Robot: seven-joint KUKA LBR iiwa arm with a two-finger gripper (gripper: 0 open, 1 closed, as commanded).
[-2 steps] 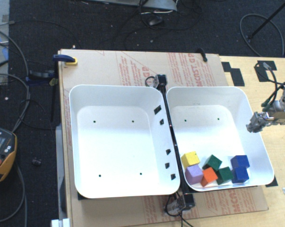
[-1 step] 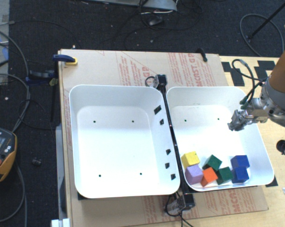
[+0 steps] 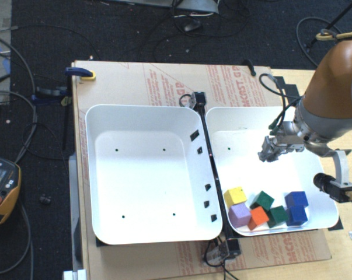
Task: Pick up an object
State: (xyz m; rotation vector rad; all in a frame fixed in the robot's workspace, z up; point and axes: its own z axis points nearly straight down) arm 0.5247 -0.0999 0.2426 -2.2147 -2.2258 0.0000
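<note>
Several small blocks lie along the near edge of the right bin (image 3: 246,124): a yellow block (image 3: 235,195), a purple block (image 3: 240,214), an orange block (image 3: 258,217), two green blocks (image 3: 262,200) (image 3: 277,215) and a blue block (image 3: 296,208). My gripper (image 3: 269,153) hangs above the middle of the right bin, well behind the blocks and apart from them. I see nothing between its fingers.
The left bin (image 3: 100,127) stands beside the right one, with a black divider strip (image 3: 209,162) between them. Both rest on a cardboard-covered bench (image 3: 152,83). A blue clamp (image 3: 79,73) sits at the bench's far left corner. Cables trail on the floor around.
</note>
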